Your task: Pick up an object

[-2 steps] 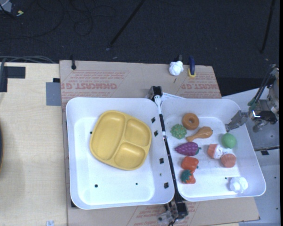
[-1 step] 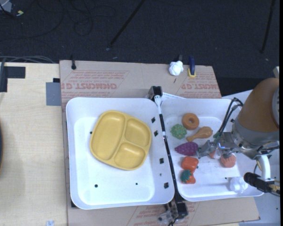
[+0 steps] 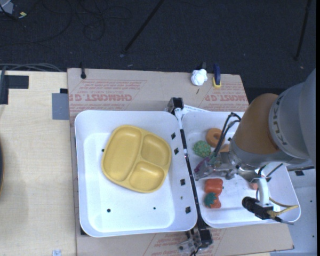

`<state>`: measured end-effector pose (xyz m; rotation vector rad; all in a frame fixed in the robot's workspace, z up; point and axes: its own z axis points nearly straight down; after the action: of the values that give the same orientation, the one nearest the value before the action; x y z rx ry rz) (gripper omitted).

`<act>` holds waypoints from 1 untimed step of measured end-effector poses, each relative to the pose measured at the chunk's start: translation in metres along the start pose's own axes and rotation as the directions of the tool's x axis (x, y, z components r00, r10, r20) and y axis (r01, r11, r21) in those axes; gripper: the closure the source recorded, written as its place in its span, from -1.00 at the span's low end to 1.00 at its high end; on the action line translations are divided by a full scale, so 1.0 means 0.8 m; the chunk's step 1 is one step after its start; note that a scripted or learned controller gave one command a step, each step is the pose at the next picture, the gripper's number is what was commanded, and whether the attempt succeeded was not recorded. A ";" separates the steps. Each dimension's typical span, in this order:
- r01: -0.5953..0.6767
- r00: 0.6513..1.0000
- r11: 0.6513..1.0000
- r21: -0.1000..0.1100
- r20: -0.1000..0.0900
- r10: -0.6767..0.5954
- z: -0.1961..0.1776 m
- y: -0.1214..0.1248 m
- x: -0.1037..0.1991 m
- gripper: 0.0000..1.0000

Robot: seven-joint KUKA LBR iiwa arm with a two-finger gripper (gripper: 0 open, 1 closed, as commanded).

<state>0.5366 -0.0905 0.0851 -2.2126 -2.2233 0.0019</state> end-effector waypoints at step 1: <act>0.001 1.000 1.000 -0.010 -0.001 -0.001 -0.193 -0.073 0.073 -1.00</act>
<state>0.4789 -0.0325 0.2397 -2.2163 -2.2284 -0.0102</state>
